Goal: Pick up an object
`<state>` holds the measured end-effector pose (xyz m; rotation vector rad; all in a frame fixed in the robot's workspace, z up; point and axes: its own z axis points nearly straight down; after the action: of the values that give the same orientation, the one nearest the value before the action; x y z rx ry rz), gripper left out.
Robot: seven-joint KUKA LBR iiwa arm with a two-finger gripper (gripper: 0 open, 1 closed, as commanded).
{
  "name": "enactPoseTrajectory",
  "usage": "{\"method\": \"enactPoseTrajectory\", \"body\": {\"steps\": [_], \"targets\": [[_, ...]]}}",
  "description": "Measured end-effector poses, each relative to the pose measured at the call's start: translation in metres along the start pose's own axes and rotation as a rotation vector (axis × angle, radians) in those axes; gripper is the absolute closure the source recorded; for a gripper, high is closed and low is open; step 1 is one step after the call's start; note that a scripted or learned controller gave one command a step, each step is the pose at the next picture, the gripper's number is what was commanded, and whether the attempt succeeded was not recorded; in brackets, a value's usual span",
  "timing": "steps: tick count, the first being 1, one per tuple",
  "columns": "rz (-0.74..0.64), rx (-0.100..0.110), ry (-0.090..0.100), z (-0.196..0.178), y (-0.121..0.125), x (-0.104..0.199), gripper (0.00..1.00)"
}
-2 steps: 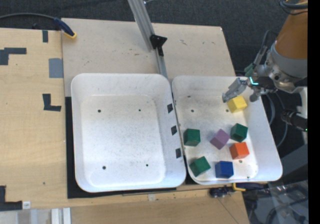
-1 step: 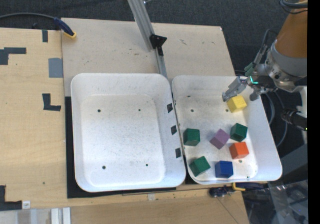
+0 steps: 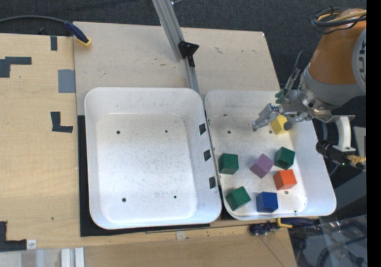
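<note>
Claw [image 3: 272, 118] over right bin [image 3: 238, 105], yellow block [image 3: 278, 124] right at its fingers; can't tell if it's gripping it.

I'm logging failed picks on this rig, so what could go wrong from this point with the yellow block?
The jaws of the gripper sit right at the yellow block, but a firm hold isn't clear, so it may slip on lifting. The block lies near the right bin's far wall, so a nudge could push it against the rim rather than seat it.

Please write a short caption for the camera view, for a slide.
The gripper holds a yellow block above the right bin, where six other blocks lie.
</note>
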<state>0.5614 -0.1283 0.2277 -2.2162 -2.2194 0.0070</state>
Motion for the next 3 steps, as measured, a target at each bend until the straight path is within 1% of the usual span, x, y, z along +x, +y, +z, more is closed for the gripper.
{"method": "enactPoseTrajectory", "body": {"steps": [1, 2, 3], "targets": [[0.000, 0.001, 0.001, 0.061, -0.004, 0.009, 0.00], [0.000, 0.000, 0.000, 0.117, 0.004, 0.005, 0.00], [-0.001, -0.004, 0.000, 0.104, 0.005, 0.006, 1.00]]}}
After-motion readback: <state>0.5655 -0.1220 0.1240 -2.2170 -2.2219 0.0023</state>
